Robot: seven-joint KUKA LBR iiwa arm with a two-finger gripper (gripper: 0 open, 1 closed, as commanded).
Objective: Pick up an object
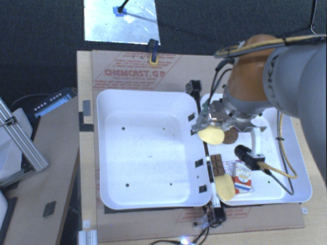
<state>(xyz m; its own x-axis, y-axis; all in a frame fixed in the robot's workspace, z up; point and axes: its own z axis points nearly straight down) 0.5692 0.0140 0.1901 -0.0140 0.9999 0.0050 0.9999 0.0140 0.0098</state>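
My gripper (pixel 209 131) hangs below the grey arm with its orange band, over the left edge of the right bin (pixel 299 185). A pale yellow, lemon-shaped object (pixel 211 136) sits between its fingers, overlapping the rim between the two bins, so it looks lifted off the floor. A brown round object (pixel 231 136) lies just to its right, partly hidden by the wrist. Lower in the same bin lie a dark brown bar (pixel 218 165), a second yellow object (pixel 225 187) and a red and white packet (pixel 241 176).
The left bin (pixel 148 152) is a shallow white tray beside the right one. Black clips (pixel 199 163) sit along the shared rim. A black fitting (pixel 246 155) and cables (pixel 282 165) from the arm hang over the right bin.
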